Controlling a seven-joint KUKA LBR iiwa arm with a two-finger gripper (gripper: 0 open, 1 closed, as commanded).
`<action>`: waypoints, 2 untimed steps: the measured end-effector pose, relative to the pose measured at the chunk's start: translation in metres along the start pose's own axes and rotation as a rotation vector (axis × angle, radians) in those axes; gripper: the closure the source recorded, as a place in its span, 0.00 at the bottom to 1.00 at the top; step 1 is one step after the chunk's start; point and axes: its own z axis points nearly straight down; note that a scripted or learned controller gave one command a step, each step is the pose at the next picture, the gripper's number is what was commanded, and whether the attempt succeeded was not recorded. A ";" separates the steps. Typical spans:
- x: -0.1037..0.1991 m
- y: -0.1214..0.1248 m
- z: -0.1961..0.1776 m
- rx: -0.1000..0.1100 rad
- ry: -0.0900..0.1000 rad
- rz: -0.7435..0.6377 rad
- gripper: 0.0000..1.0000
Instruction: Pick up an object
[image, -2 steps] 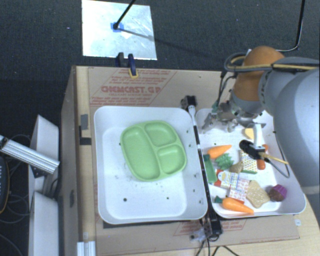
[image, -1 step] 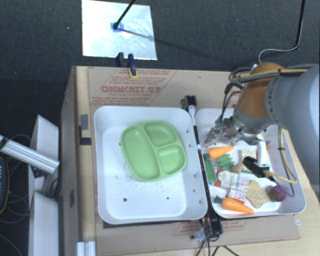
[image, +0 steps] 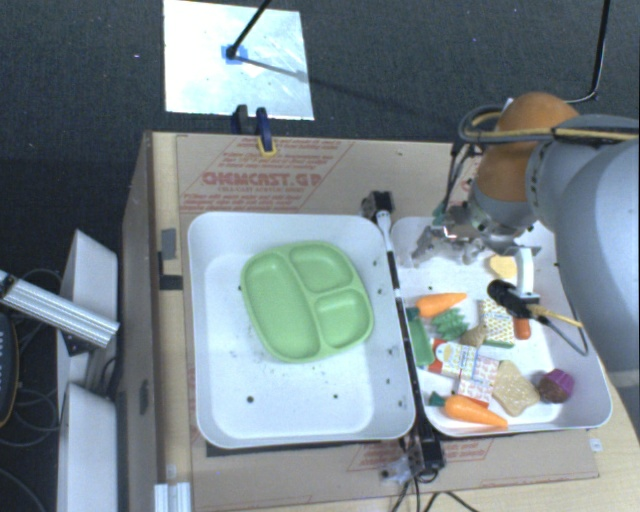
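Carrots (image: 441, 302) beside green plate (image: 305, 300)

Red block letters run across the brown cardboard sheet (image: 300, 175) lying on the desk behind the two bins; they seem to spell "CHEMCAST GP". The smaller red lines above and below them are too fine to read.

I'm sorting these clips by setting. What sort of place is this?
Probably a robotics lab test bench, not a kitchen: a grey arm reaches over two white bins on a cardboard-covered bench, one holding a green divided plate, the other toy food such as a carrot.
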 end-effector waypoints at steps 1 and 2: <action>0.014 0.000 0.001 0.002 0.001 -0.001 0.00; 0.012 -0.039 0.001 0.002 0.000 0.002 0.00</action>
